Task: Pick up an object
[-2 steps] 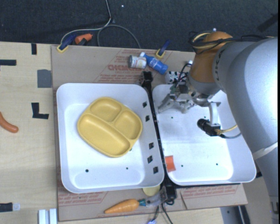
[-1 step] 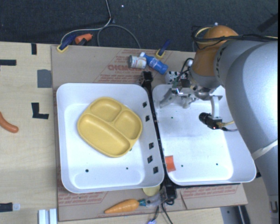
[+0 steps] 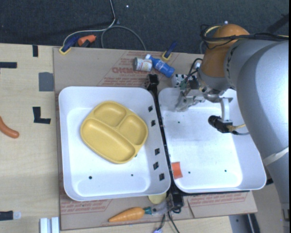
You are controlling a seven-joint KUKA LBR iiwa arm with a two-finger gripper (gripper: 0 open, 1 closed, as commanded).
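Note:
A yellow divided plate (image 3: pixel 115 131) lies in the left white bin (image 3: pixel 72 178). A small orange block (image 3: pixel 175 169) sits at the near left side of the right white bin (image 3: pixel 242 178). My gripper (image 3: pixel 185 100) hangs low over the far left corner of the right bin, well behind the orange block. The grey arm with its orange band (image 3: pixel 222 52) comes in from the right and covers the bin's far right part. Nothing shows between the gripper's tips from this angle.
A toy carrot (image 3: pixel 127 214) lies on the cardboard in front of the bins. A toy sausage (image 3: pixel 6 126) rests on the bench at far left. A blue and white clamp (image 3: pixel 154 64) and an orange clamp (image 3: pixel 80 41) grip the cardboard's back edge.

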